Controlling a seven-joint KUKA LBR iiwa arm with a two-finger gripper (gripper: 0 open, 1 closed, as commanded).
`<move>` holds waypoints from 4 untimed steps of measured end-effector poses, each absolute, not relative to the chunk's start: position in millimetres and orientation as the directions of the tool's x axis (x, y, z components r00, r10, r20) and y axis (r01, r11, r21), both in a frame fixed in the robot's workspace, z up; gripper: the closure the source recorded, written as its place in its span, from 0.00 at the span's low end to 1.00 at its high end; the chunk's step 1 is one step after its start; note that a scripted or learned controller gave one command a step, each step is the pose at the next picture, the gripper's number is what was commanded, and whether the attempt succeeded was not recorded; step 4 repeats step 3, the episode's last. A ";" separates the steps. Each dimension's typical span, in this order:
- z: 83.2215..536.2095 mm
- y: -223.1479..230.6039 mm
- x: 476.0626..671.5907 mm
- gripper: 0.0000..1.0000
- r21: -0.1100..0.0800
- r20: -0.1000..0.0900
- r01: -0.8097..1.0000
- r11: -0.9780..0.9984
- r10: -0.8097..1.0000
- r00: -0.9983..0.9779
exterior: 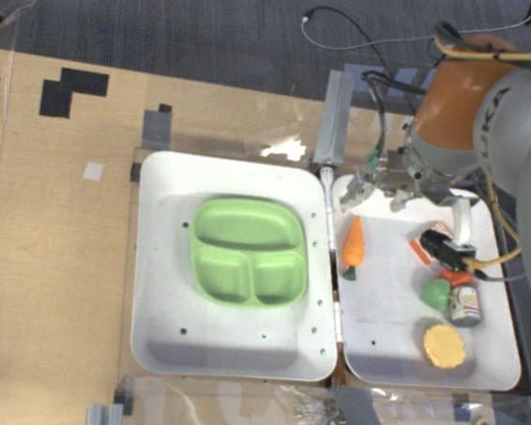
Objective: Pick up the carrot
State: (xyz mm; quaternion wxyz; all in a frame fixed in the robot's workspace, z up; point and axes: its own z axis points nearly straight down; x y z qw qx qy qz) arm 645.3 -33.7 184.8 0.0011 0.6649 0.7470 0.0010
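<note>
Hand [377, 192] spread open w/ nothing in it, just above carrot [354, 243].

A pale green three-compartment plastic tray [247, 252] sits in the plain white shallow left bin [154, 327]. In the white right bin [379, 346] lie a bright orange carrot with a dark green tip [354, 243] and a yellow round ridged disc [444, 345]. The grey arm with its orange band [463, 86] stands over tan wood-grain bench [44, 259].

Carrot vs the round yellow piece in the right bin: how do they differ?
The carrot is orange, long and tapered, with a green end; the round yellow piece is a flat disc. The carrot lies by the right bin's left wall, lengthwise toward the back; the yellow piece sits near the front right corner. The carrot is nearer the claw. Both lie loose on the bin floor.
</note>
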 end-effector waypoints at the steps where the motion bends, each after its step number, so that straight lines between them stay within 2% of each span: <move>1: 93.9 -86.1 649.3 0.00 0.004 -0.001 0.997 0.075 0.997 -0.075; 2: 106.7 -84.9 651.6 1.00 0.011 -0.001 0.997 0.077 0.997 -0.077; 3: 212.6 -33.9 641.7 1.00 0.008 0.000 0.997 0.071 0.997 -0.071; 4: 212.6 -33.9 641.7 1.00 0.008 0.000 0.997 0.071 0.997 -0.071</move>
